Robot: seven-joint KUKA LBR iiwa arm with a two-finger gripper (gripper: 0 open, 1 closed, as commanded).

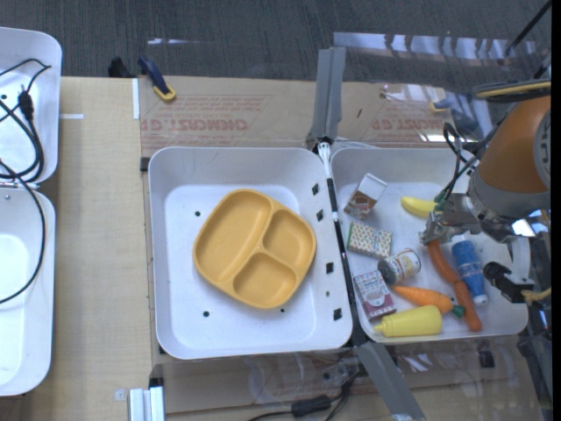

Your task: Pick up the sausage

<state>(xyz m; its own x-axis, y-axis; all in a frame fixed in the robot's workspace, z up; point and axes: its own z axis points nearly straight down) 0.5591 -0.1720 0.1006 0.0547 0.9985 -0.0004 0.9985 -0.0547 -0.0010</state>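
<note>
Seen from above, at the right bin (412, 154) of a two-bin bench: lying near the right side of that bin, close to its front wall, the sausage (450, 277), reddish-orange and slender. Long axis on a diagonal, upper end toward the bin's middle, lower end pointing to the front right corner. Directly above that upper end, the gripper (437, 229), lowered into the bin from the right on the grey arm (517, 152) with its orange band. Whether open or closed, impossible to tell from this angle; nothing visibly held. Upper tip of the sausage just under or just beside the gripper's underside, contact unclear, with the rest of its length stretching away toward the viewer and clear of the tool. Just beside the sausage on its right, roughly parallel, a blue bottle (467, 267). To its left, a carrot (424, 296) lying nearly crosswise, its thin end close to or touching the sausage's lower half. Below the carrot, a yellow bottle (410, 323) on its side. Farther left, a small jar (404, 266), a red packet (373, 294) and a patterned box (369, 239). Toward the back, a banana (419, 206) near the gripper and a small carton (365, 195). In the left bin (166, 235), well apart from all this, a yellow divided plate (254, 248).
</note>
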